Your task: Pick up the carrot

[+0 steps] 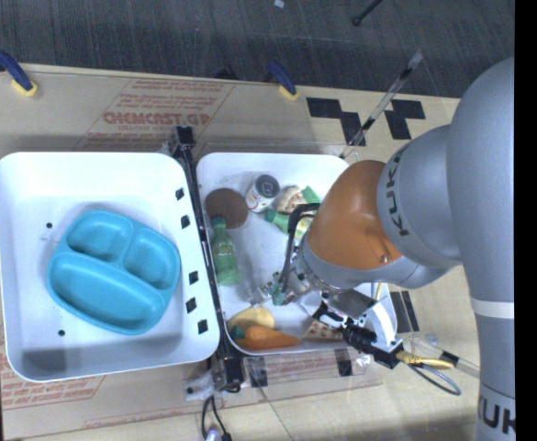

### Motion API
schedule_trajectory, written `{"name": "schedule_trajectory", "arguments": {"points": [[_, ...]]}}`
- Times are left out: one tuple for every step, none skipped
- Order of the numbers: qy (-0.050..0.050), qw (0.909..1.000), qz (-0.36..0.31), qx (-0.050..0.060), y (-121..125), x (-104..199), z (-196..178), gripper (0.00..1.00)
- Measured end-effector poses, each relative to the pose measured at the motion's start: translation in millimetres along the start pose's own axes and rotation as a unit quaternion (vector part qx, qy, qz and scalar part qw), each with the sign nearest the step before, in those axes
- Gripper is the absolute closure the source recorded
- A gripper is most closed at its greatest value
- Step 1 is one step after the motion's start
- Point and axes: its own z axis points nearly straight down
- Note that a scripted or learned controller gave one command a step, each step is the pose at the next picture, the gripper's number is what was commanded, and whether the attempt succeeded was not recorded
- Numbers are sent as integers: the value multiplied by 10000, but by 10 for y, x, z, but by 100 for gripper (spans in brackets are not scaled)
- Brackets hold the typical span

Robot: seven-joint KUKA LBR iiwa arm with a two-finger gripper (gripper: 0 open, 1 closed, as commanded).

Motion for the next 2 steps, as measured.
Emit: {"name": "schedule_trajectory", "arguments": {"points": [[-31,9909,-1344,-13,-437,-943,-687,100],[-21,9712,-2381,-18,-360,-810,80,100]]}}
